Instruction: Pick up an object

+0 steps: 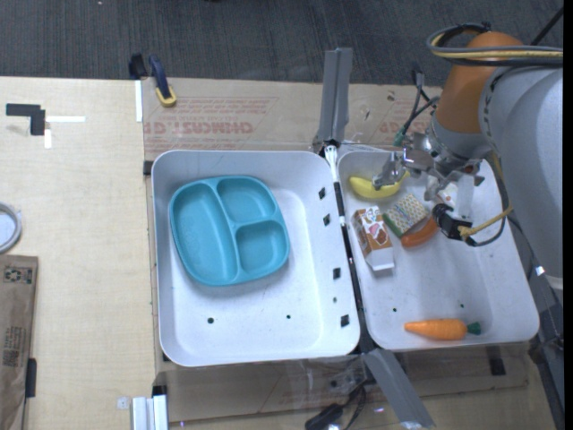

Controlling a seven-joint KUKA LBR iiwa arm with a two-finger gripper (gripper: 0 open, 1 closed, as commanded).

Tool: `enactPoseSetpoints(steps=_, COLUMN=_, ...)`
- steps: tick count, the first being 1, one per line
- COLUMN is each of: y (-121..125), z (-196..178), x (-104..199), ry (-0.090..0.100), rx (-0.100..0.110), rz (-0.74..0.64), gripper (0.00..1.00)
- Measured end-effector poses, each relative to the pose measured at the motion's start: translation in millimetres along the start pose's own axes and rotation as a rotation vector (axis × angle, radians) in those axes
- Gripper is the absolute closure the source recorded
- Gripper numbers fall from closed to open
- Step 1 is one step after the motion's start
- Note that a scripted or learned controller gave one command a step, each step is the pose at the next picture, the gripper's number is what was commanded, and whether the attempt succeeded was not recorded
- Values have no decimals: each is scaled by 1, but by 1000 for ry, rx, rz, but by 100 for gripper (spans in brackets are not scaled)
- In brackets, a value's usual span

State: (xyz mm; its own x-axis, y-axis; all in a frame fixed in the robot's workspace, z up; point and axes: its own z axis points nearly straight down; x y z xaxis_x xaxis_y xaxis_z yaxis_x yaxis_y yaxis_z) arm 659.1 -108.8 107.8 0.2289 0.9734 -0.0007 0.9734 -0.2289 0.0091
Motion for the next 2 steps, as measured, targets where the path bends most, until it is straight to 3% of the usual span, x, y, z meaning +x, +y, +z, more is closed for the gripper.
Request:
enactPoseSetpoints(steps=1, y=1, z=8, x=9, ry=-2, rx=-2, rz=22, gripper=0)
enactPoseSetpoints(steps=2, y=-22, z=18, x=-2, ry=-2, rx=13, rz=69, gripper=0)
